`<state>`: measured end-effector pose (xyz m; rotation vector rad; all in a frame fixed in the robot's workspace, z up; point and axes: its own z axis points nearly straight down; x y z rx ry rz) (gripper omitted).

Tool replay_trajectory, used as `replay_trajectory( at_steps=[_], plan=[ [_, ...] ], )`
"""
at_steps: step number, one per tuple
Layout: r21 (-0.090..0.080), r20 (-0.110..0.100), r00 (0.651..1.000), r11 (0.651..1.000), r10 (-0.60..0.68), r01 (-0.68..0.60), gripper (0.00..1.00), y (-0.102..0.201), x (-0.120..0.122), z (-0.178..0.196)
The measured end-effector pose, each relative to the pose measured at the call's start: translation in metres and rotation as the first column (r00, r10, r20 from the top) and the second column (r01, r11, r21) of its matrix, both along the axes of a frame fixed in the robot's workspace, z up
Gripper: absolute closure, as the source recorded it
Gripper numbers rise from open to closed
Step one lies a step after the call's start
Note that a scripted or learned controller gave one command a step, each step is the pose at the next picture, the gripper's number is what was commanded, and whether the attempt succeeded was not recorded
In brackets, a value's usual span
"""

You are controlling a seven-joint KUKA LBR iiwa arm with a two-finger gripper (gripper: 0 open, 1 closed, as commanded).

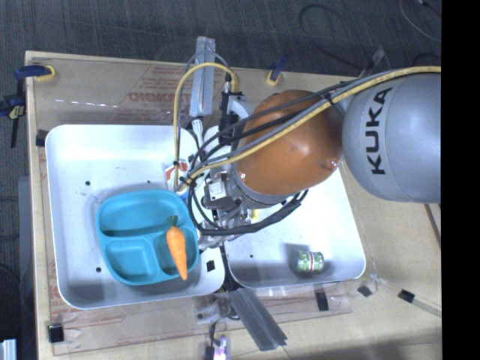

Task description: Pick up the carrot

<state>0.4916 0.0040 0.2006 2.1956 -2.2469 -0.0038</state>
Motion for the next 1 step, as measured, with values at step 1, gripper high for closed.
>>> replay_trajectory(
  at_steps=[1],
  plan=[
    [0.000, 0.000, 1.000, 1.000, -0.001, 0.001, 0.00, -0.0002, -0.0001, -0.0001]
  ],
)
